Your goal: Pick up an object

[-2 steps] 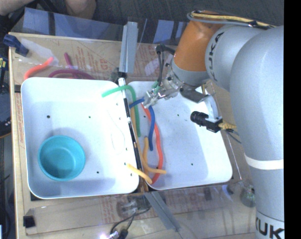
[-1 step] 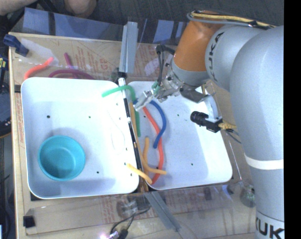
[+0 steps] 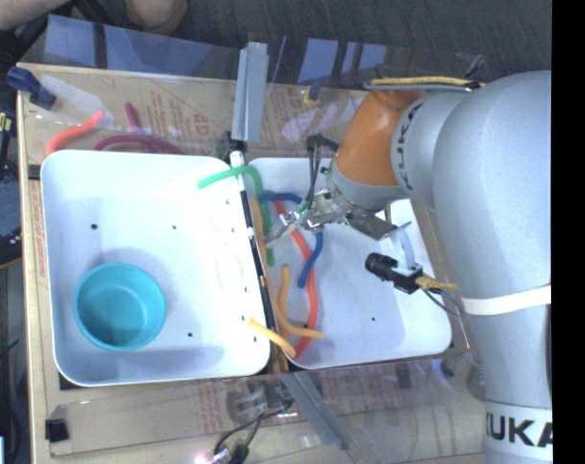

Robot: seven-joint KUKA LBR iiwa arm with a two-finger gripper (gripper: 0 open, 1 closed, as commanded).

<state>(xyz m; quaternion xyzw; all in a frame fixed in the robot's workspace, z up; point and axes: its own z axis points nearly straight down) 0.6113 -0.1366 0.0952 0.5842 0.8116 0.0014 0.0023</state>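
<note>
A tangle of soft, bendy tubes [image 3: 307, 259], red, blue, orange and green, lies in the right bin [image 3: 389, 341] against its left wall; the metal pincer [image 3: 294, 218] hangs just above them, its spread I cannot tell. A smooth round blue bowl [image 3: 120, 305] sits in the left bin [image 3: 166, 211], well apart from the tubes.

The grey arm [image 3: 485, 191] enters from the right edge of the camera view and bulks over the right side of the right-hand bin [image 3: 423, 332]. Its orange band [image 3: 369, 148] sits above the wrist, near the bin's far edge. The wrist points leftward and down, carrying the gripper [image 3: 294, 218] low over the far left part of that bin, close to its left wall.
</note>
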